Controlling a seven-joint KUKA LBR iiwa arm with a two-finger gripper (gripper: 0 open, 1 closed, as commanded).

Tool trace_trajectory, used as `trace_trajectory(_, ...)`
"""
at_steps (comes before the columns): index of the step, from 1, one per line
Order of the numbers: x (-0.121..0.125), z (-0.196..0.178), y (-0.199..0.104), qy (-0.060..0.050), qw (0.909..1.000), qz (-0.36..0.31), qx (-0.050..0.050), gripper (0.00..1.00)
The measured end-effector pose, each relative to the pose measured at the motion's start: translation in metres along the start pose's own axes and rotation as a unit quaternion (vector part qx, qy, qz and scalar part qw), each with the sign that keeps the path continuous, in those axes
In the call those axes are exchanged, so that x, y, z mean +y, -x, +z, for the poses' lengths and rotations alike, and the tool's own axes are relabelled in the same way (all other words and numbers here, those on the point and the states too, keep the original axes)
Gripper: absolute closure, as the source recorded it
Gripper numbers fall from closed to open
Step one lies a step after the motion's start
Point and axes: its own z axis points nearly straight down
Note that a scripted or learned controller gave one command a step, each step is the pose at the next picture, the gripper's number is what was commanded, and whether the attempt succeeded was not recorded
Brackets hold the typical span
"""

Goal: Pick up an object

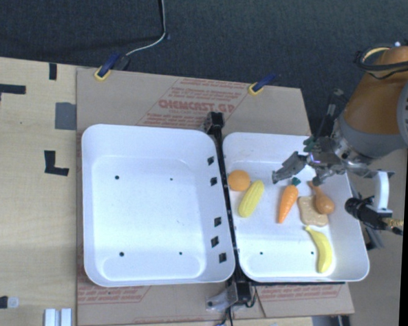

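Approach step: gripper [301,170] spread wide, empty, above carrot [287,202]; next, descend toward 6 o'clock and close.

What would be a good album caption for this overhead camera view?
Grey-and-orange robot arm's open fingers hover above a plastic orange carrot among toy foods in the right white bin.

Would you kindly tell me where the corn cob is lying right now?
The corn cob lies in the right bin, near its left wall, just below and right of the orange and left of the carrot.
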Motion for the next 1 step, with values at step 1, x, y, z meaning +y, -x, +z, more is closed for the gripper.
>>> trace_trajectory(1,0.0773,-0.0582,-0.0139,0.005,1.0000,-0.002,-0.001,0.00)
